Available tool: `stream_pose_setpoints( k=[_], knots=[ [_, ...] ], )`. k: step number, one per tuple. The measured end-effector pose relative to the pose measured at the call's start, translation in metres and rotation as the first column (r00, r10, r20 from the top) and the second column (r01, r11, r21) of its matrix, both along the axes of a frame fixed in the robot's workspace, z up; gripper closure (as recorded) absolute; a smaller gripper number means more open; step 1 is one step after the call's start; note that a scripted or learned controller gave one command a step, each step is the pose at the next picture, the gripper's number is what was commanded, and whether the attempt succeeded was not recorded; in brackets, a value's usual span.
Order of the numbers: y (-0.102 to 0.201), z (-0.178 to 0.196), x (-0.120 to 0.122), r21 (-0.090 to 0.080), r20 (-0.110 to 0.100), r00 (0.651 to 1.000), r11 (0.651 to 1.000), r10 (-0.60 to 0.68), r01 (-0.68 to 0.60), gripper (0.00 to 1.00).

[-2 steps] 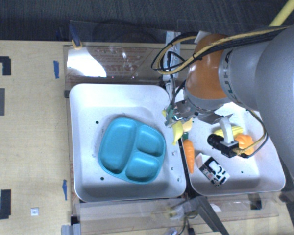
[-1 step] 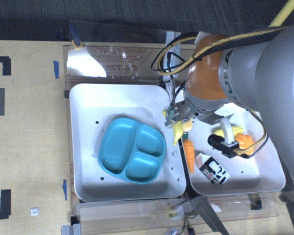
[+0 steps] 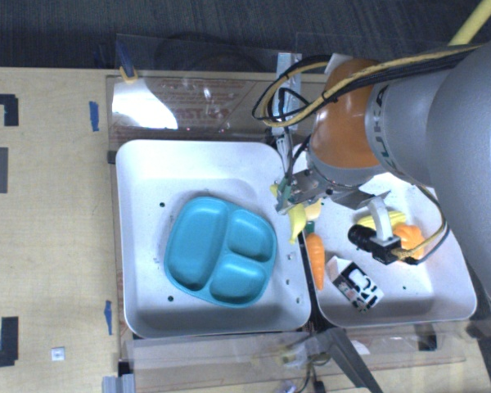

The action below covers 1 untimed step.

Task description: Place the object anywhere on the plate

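A blue divided plate point(image 3: 221, 250) lies in the left white bin point(image 3: 147, 170). My gripper point(image 3: 297, 196) hangs over the divider between the two bins, just right of the plate's upper right corner. It is shut on a small yellow object with a green end point(image 3: 300, 219), which hangs from the fingertips across the divider. The grey arm with its orange band point(image 3: 348, 129) reaches in from the right and hides much of the right bin's back.
In the right bin point(image 3: 442, 301), an orange carrot point(image 3: 315, 260) lies along the left wall just below the gripper. A black-and-white object point(image 3: 358, 286) sits near the front. An orange-and-yellow item point(image 3: 406, 234) lies further right.
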<state>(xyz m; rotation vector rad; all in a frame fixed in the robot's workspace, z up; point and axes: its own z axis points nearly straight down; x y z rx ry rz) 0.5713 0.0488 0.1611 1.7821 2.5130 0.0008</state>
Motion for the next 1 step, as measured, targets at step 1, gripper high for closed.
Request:
stream_pose_setpoints(
  k=[1],
  knots=[
    [-0.0001,-0.0001,0.0001,0.0,0.0,1.0,1.0,0.005,-0.005,1.0]
  ],
)
